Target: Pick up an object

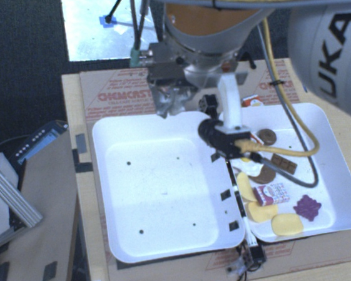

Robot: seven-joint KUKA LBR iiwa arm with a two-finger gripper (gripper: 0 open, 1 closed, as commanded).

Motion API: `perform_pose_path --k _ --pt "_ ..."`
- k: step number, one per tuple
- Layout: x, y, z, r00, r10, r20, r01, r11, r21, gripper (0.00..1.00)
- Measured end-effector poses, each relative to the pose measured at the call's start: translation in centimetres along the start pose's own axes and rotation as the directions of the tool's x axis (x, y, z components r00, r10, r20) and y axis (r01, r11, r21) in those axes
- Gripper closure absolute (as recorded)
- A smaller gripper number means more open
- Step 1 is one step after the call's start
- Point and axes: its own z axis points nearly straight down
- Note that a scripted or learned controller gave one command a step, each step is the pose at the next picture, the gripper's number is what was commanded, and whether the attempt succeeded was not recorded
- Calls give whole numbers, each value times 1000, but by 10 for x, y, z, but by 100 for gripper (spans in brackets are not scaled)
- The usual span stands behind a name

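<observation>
White is the colour of both bins, and my gripper [171, 102] hangs over the left bin's [156, 189] rim at its 12 o'clock side. I cannot tell if my gripper is clenched or let go, and I see nothing held in it. All the toys lie in the right bin [328, 151]: purple grapes [307, 207] at 5 o'clock, a yellow lump [287, 223] at 6 o'clock, a brown chocolate bar [284, 163] near the middle, and a little red and white box [274, 193] just below it.

The bench [85, 178] carries a printed cardboard sheet [120, 92]; two white bins lie on it, at nine o'clock [162, 188] and three o'clock [330, 169].
</observation>
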Motion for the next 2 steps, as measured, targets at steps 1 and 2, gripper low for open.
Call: perform_pose_path --k 1,2 --pt "-38 98 -27 1000 11 3 -11 1000 -5 100" --pt "-51 158 -50 1000 9 4 -9 1000 -3 100"
